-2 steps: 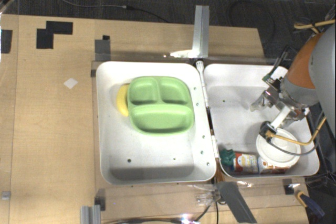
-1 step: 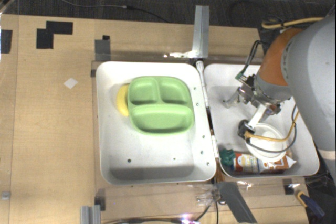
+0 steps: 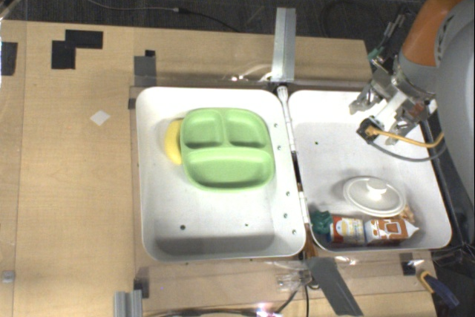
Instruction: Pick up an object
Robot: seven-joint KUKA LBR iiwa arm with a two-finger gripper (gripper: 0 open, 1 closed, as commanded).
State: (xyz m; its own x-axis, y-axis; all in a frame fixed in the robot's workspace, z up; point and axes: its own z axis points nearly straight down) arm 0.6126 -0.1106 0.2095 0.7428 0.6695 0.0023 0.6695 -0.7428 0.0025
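My gripper (image 3: pixel 380 105) hovers over the far right corner of the right bin (image 3: pixel 326 159), with nothing seen in it. At that bin's near side sits a white round lid-like dish (image 3: pixel 373 195). In front of the dish a brown and white drink carton (image 3: pixel 369 229) lies on its side, its green cap end (image 3: pixel 321 223) pointing left. The left bin (image 3: pixel 156 219) holds a green divided plate (image 3: pixel 225 147). A yellow thing (image 3: pixel 172 142) peeks out from under the plate's left edge.
A metal post (image 3: pixel 285 41) stands behind the seam between the two bins. The wooden bench (image 3: pixel 67 174) stretches to the left, with black marks (image 3: pixel 76 46) at its far left. The arm's grey and orange body (image 3: pixel 438 33) fills the far right.
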